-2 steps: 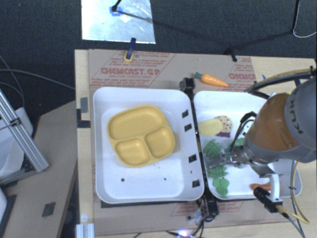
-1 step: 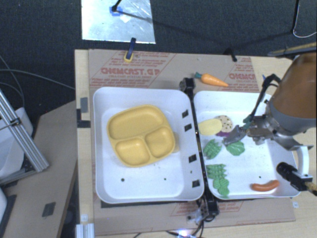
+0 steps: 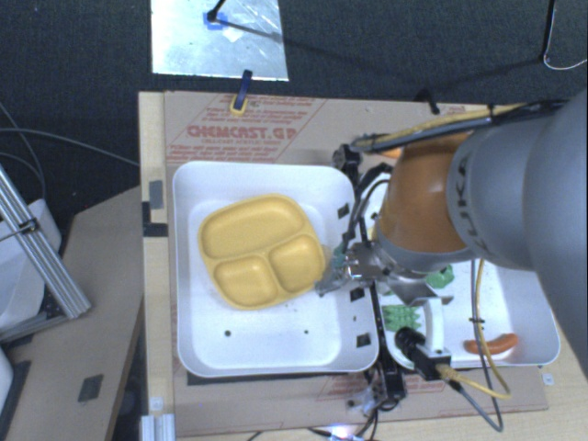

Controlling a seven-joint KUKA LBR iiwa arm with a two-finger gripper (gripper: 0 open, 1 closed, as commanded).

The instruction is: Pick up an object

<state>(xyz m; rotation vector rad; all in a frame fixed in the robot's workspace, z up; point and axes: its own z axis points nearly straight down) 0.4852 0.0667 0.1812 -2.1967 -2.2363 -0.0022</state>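
My gripper (image 3: pixel 333 278) at left bin's (image 3: pixel 266 352) right wall, grip state unclear (fingers hidden); yellow tray (image 3: pixel 260 251) just left.

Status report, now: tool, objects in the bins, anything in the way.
Tool low at the left bin's right wall, beside the yellow divided tray. Nothing seen gripped. Green pieces and orange sausage-shaped item in right bin, partly under arm.

1. A yellow divided tray (image 3: pixel 260 251) lies tilted in the left white bin (image 3: pixel 211 338).
2. The grey arm (image 3: pixel 524 191), with its orange band (image 3: pixel 423 205), hangs over the seam between the bins.
3. The right bin (image 3: pixel 542 338) holds green pieces (image 3: pixel 401 317) and an orange sausage-shaped object (image 3: pixel 491 344).
4. The counter (image 3: pixel 248 122) carries both bins.
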